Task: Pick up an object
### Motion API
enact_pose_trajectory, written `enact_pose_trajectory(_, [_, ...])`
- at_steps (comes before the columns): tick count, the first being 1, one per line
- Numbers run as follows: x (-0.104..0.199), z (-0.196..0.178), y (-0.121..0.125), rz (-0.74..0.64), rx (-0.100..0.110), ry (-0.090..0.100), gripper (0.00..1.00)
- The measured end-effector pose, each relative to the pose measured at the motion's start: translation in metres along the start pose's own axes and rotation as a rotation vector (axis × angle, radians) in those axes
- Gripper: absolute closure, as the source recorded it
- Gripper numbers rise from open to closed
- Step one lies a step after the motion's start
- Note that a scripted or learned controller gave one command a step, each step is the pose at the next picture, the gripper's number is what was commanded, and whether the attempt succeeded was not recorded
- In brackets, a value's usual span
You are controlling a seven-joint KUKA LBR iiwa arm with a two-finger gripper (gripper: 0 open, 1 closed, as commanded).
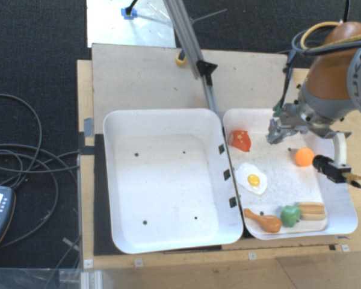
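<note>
Camera view shows me the gripper (279,131) hanging over the right bin (349,221), nothing visible between its fingers; I cannot tell whether they are spread or closed. Below it I see a red piece (240,140), orange ball (304,156), fried egg (253,180), drumstick (263,220), green item (290,215) and hot dog (311,210).

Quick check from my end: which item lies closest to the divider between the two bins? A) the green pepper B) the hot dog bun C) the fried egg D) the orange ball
C: the fried egg lies right beside the inner wall of the right bin, while the other three lie farther toward that bin's right side.
</note>
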State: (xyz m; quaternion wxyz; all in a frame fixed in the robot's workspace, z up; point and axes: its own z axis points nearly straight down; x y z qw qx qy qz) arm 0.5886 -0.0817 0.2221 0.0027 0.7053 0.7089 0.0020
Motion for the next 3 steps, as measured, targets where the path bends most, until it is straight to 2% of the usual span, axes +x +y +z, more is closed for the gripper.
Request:
enact_pose_trajectory(2, [0.104,0.012,-0.013,-0.004,0.007,0.003,1.0])
enact_pose_trajectory(3, [0.158,-0.002,-0.027,-0.005,0.005,0.004,1.0])
